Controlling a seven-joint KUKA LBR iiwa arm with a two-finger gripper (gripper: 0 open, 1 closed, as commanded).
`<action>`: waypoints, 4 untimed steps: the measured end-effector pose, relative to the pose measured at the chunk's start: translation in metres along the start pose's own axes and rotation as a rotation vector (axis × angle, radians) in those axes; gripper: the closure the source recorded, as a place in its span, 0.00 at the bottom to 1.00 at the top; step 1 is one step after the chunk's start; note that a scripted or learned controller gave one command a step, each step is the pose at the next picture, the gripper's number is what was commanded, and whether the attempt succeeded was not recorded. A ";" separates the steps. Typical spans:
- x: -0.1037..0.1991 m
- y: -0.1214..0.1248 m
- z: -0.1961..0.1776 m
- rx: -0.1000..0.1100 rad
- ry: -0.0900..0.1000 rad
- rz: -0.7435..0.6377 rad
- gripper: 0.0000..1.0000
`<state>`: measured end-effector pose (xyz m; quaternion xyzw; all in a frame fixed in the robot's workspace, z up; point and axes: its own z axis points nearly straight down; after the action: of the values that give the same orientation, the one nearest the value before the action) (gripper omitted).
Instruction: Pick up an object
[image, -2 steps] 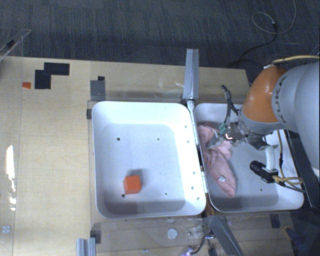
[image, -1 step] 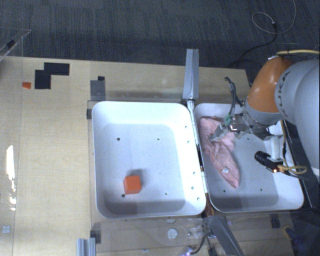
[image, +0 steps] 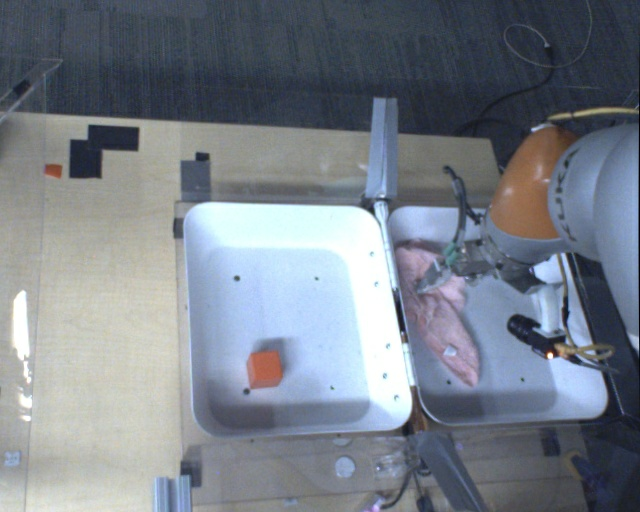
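Cloth (image: 440, 325), pink and limp, is lying along the right bin's (image: 580, 400) left wall; gripper (image: 440, 277) is pressing onto its upper end, grip state unclear. Soft and light, it probably wants pinching at a bunched fold.

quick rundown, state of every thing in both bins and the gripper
orange block: lying loose in the left bin, untouched
pink cloth: lying stretched along the right bin, by its left wall
gripper: down over the cloth's upper end; a hold cannot be made out
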<state>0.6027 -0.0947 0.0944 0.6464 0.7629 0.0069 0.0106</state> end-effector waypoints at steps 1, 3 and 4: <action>0.003 0.005 0.000 0.003 -0.001 -0.057 0.00; -0.013 0.062 -0.011 -0.001 0.002 -0.094 1.00; -0.004 0.062 -0.013 0.017 0.005 -0.020 1.00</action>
<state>0.6639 -0.0883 0.1094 0.6387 0.7694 0.0019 0.0031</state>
